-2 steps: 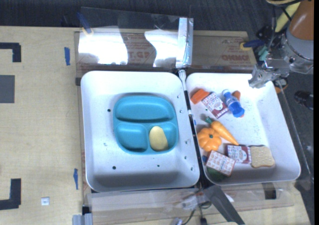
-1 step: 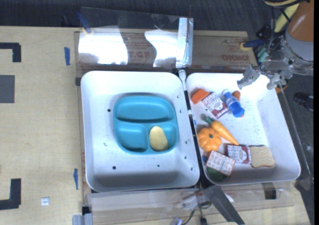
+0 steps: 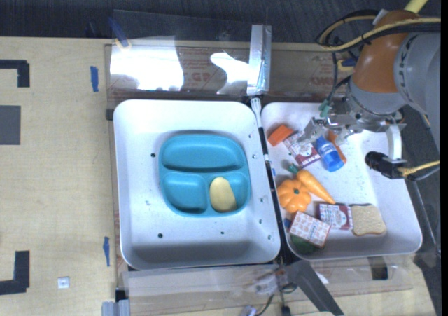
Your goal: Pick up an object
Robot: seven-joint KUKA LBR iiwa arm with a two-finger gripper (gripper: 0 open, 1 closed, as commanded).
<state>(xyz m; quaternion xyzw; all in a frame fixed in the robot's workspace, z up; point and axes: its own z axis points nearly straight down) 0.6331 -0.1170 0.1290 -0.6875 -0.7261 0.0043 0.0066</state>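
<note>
My gripper (image 3: pixel 320 127) reaches into the right bin (image 3: pixel 392 202) from the upper right and hangs over its back part. Just below it lie a blue bottle (image 3: pixel 330 154) and a red-and-white packet (image 3: pixel 306 148), both very close to the gripper tip. An orange block (image 3: pixel 280 134) lies to the left of them. Nearer the front are a carrot (image 3: pixel 315 183), a small orange pumpkin (image 3: pixel 292 197), two printed cartons (image 3: pixel 310 228) (image 3: pixel 335 215) and a slice of bread (image 3: pixel 367 220). I cannot see anything held.
The left bin (image 3: pixel 133 167) holds a blue divided plate (image 3: pixel 199 153) with a yellow oval fruit (image 3: pixel 222 194) in its lower right compartment. A metal divider (image 3: pixel 259 62) stands behind the bins. The arm's grey and orange wrist (image 3: pixel 385 69) overhangs the right bin's back corner.
</note>
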